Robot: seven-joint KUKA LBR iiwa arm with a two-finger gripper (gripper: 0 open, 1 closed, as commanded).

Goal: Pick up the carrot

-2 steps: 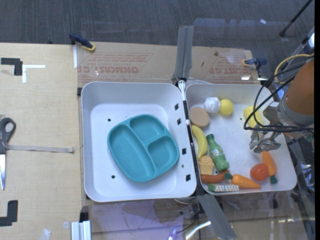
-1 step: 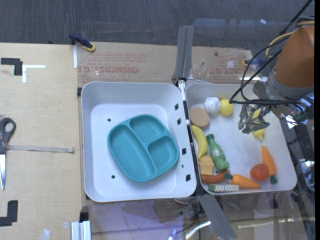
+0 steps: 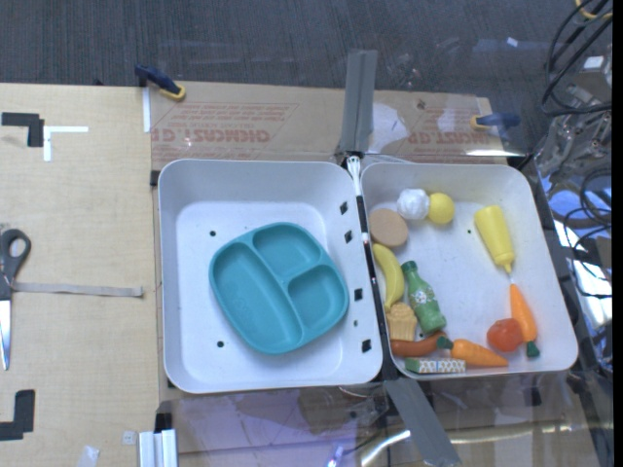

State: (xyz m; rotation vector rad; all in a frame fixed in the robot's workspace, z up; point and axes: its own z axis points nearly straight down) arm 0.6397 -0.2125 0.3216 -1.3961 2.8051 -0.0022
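An orange carrot [image 3: 523, 312] with a small green stem end lies slanted near the right wall of the right bin [image 3: 545, 224]. A second orange carrot-like piece [image 3: 478, 354] lies along that bin's front wall, pointing right. A red tomato [image 3: 504, 334] sits between the two, touching both.
The right bin also holds a banana [image 3: 392, 272], a green bottle [image 3: 422, 298], a yellow squeeze bottle [image 3: 495, 236], a lemon [image 3: 441, 208], a white garlic bulb [image 3: 413, 202] and a tan bun [image 3: 388, 228]. A teal divided plate [image 3: 277, 285] lies in the left bin. Scissors [image 3: 10, 261] lie far left.
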